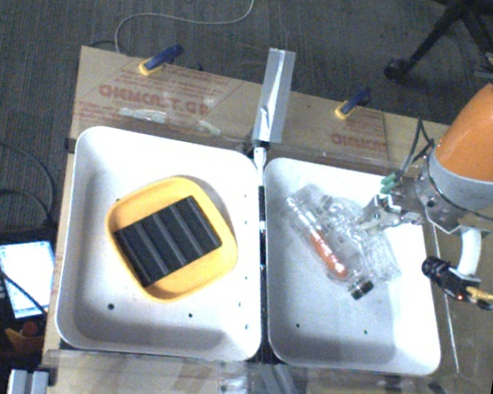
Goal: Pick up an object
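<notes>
The bench (pixel 233 110) under me carries two shallow white bins side by side. The left bin (pixel 79 304) holds one thing: a yellow block with a black ribbed top (pixel 172 237), lying flat at a slant near the middle. The right bin (pixel 391 342) holds one thing too, as far as I can make out: a clear plastic pack with a reddish-orange piece inside (pixel 338 238), lying across the upper middle and crumpled, so it may be more than one item tangled together.

I reach in from the right, my orange band high over the right bin's far corner, and my jaws (pixel 385 208) sit at the upper right end of that clear pack. Whether they are open, closed or pinching the plastic I cannot tell; the clutter there hides it.

I judge the pack to be my target, and it is a poor one. Clear film is thin and slippery, so my jaws could close on a loose fold and have it slide out on the lift. Gripped at one end, the pack would hang and swing, and the heavier reddish piece might pull it free. The bin wall is near, and I could scrape it.

Count: two bins, one yellow block, one clear pack.
</notes>
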Controlling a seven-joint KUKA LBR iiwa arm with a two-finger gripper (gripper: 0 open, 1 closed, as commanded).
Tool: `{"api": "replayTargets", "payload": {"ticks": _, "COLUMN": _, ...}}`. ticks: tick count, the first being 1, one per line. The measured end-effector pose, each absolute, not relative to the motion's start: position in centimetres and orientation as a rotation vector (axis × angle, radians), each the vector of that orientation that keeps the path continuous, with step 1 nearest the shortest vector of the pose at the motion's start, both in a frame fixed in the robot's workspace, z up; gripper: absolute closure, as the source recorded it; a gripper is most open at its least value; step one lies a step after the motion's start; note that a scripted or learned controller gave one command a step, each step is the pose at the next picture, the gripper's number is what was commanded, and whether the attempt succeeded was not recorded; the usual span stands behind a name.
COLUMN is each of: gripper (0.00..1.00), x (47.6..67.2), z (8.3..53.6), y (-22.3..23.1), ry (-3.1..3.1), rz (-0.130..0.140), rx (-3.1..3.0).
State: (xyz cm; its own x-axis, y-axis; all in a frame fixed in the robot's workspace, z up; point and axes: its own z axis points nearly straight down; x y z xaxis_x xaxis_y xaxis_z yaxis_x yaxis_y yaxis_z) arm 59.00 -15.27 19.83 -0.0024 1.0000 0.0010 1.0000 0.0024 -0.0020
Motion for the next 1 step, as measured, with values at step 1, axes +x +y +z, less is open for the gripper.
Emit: {"api": "replayTargets", "payload": {"ticks": 1, "gripper": 0.0, "x": 58.32, "z": 9.56, "y": -16.03, "ry": -2.376, "rz": -0.004, "rx": -2.059}}
